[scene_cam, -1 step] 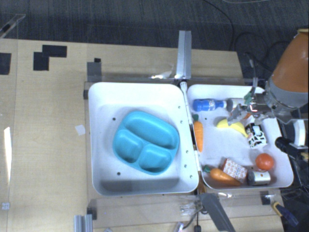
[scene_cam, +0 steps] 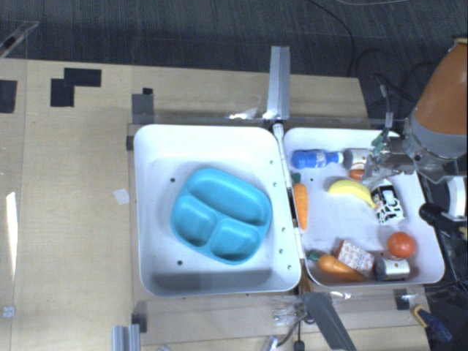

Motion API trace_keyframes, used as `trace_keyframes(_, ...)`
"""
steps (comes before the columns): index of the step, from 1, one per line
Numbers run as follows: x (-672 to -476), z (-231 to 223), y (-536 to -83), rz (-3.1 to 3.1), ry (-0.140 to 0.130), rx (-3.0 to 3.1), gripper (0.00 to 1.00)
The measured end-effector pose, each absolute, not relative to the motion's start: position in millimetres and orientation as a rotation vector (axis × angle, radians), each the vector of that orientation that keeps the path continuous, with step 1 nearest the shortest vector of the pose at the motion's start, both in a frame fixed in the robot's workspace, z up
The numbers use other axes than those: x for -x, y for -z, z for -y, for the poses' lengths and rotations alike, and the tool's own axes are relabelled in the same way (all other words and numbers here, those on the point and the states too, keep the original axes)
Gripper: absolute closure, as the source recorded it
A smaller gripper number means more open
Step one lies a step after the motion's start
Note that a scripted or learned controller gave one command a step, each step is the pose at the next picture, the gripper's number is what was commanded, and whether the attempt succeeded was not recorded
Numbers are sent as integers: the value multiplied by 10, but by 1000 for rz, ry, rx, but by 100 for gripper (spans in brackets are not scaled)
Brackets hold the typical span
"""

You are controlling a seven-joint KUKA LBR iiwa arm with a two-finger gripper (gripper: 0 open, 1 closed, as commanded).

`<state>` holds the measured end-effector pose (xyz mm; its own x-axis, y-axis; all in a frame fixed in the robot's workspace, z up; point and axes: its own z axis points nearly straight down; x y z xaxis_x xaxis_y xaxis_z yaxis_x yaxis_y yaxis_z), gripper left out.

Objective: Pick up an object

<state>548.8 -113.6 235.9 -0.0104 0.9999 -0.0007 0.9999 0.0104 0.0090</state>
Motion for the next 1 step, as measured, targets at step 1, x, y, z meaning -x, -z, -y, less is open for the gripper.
trace_keyframes(1,-5286,903,-3680,-2104,-8,-2324,100)
